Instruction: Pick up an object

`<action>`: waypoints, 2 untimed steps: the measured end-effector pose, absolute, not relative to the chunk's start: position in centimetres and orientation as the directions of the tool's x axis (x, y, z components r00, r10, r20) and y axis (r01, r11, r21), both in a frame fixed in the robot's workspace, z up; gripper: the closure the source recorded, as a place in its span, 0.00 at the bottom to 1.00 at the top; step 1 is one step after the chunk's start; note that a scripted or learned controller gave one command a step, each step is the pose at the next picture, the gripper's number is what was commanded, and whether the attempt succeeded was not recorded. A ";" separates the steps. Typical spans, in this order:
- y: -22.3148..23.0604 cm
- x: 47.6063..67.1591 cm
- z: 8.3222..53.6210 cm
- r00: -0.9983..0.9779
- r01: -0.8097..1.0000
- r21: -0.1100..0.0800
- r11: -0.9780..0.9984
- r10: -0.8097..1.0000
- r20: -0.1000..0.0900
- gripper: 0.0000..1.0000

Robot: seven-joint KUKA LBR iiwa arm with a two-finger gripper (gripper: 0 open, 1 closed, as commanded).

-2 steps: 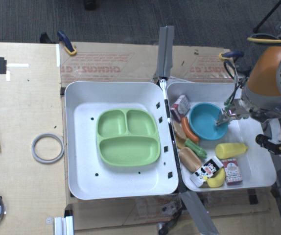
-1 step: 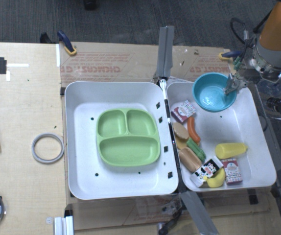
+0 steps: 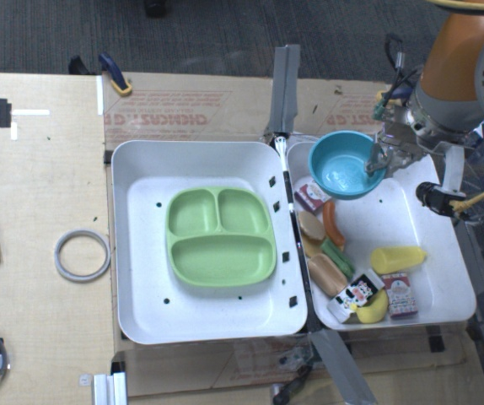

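Observation:
A blue bowl (image 3: pixel 341 165) hangs over the far left corner of the right bin (image 3: pixel 444 226), tilted and overlapping the bin's rim. My gripper (image 3: pixel 379 162) is shut on the bowl's right rim, one finger inside and one outside. Below it in the right bin lie a sausage (image 3: pixel 332 221), a bread slice (image 3: pixel 313 226), a hot dog bun (image 3: pixel 326 274), a yellow block (image 3: pixel 398 258), a red carton (image 3: pixel 400 294), a banana (image 3: pixel 373 309) and a cow-print carton (image 3: pixel 352 295).
The left bin (image 3: pixel 132 226) holds a green divided plate (image 3: pixel 221 235). A tape ring (image 3: pixel 82 254) lies on the bench to its left. A grey post (image 3: pixel 285 91) stands behind the gap between the bins.

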State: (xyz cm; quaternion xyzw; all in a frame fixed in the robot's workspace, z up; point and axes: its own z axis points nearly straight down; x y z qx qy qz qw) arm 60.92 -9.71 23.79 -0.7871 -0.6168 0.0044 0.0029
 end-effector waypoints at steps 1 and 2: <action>-9.9 58.4 23.7 -0.101 0.995 -0.009 0.101 0.995 0.001 1.00; -5.0 65.9 23.7 -0.383 0.924 -0.007 0.383 0.924 0.001 1.00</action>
